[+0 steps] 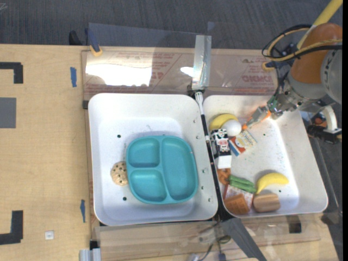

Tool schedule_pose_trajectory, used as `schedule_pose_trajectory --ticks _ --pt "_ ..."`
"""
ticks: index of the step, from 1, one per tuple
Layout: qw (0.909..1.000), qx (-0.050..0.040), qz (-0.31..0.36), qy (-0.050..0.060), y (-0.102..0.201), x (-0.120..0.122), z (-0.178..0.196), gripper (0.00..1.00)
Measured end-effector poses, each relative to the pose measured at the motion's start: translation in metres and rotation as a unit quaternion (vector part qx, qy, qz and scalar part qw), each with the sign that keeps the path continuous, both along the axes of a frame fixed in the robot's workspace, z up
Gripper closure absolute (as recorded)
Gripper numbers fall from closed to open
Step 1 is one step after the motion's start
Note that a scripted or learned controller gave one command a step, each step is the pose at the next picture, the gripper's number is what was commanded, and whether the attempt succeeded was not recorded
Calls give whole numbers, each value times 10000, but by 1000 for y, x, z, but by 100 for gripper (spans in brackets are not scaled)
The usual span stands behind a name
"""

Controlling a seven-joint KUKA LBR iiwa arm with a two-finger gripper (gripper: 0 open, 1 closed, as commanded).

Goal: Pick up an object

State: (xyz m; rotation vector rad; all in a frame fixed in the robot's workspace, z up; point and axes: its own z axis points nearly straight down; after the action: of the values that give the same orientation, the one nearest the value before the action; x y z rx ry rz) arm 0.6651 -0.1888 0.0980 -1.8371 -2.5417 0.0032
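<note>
My arm comes in from the three o'clock side, its orange band [322, 37] up near one o'clock. My pincer [270, 111] hangs over the right bin [304, 162], near that bin's top edge at about twelve o'clock; I cannot tell how it stands or whether it has anything in it. Something thin and orange [254, 118] lies just beside its tip, toward eight o'clock, too small for me to name.

The things to pick sit along the right bin's nine o'clock wall and its six o'clock end. A white ball [232, 128] touches a yellow banana [221, 120] at the upper left. Below them lie a black-and-white carton [221, 143] and a small printed packet [243, 141]. Farther down come a green piece [242, 184], a second banana [271, 181], a brown loaf-like block [266, 202] and an orange-brown piece [236, 204].

In the left bin [103, 118] a teal divided plate [161, 168] lies flat in the middle, with a cookie [119, 173] touching its nine o'clock edge.
</note>
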Motion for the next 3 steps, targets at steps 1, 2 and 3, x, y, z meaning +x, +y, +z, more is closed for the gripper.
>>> schedule_pose_trajectory --ticks 1,2,3 --pt "9997 -17 -251 -42 -14 3 19 0" --pt "9987 -4 -511 -27 -23 3 25 0" --pt "9931 -12 -1175 -37 -7 -47 -13 0"
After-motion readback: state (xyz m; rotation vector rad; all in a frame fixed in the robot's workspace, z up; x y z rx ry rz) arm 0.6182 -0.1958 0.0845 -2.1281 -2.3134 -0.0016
